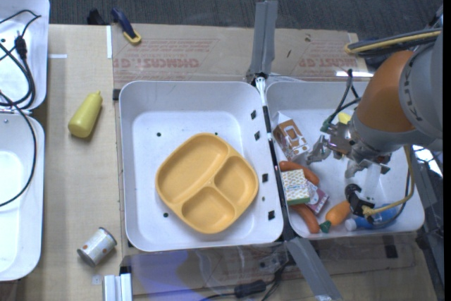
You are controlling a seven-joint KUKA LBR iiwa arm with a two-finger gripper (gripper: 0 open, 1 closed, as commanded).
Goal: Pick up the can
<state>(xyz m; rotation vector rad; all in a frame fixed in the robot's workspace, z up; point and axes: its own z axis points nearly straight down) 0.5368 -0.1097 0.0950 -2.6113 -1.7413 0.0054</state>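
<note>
A small silver can (96, 246) with a red mark lies on its side on the wooden bench, outside the bins, near the front left corner of the left bin (134, 151). My gripper (318, 150) hangs over the right bin (416, 211), far to the right of the can. It sits just right of a brown snack box (291, 138). The grey arm with its orange band (386, 101) reaches in from the right and hides part of that bin's floor.
A yellow divided plate (206, 182) lies in the left bin. The right bin holds a green-and-white box (297, 185), orange carrot-like pieces (306, 219) and a blue item (371, 221). A yellow squeeze bottle (85, 115) lies on the bench at left. White basins (21, 151) line the left edge.
</note>
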